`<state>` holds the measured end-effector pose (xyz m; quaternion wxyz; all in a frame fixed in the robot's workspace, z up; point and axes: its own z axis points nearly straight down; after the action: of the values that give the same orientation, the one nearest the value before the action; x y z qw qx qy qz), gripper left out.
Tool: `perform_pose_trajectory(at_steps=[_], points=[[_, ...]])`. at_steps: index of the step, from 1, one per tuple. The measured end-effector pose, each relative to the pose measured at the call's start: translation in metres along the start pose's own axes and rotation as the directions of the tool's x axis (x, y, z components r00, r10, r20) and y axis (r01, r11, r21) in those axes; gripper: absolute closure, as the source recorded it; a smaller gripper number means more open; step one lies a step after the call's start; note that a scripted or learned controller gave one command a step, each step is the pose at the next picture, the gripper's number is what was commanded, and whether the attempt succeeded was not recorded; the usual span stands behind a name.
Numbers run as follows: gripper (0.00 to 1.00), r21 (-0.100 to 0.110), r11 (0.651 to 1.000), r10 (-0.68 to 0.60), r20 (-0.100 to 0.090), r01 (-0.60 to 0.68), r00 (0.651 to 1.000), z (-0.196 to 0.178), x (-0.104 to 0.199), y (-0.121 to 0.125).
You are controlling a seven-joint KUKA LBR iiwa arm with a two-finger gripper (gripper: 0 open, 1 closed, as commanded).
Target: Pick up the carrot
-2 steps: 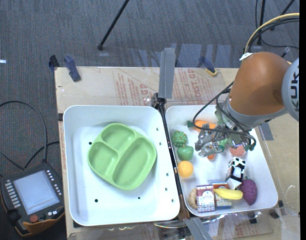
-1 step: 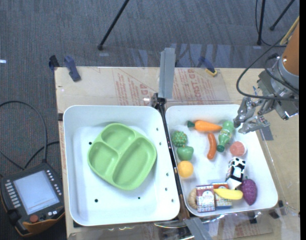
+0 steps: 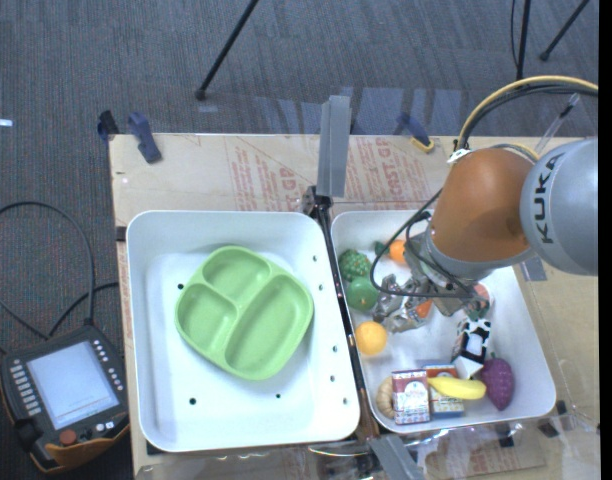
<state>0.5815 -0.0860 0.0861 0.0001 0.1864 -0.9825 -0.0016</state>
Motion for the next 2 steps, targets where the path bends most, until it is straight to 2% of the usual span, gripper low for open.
perform_pose_trajectory(at_steps=[1,2], points=[[1.00,0.006,0.947,-0.321,0.005,0.321,0.947,-0.147,0.017,0.023],[1.00,-0.001,0.853,-0.522,0.000,0.522,0.853,0.000,0.012,-0.005]])
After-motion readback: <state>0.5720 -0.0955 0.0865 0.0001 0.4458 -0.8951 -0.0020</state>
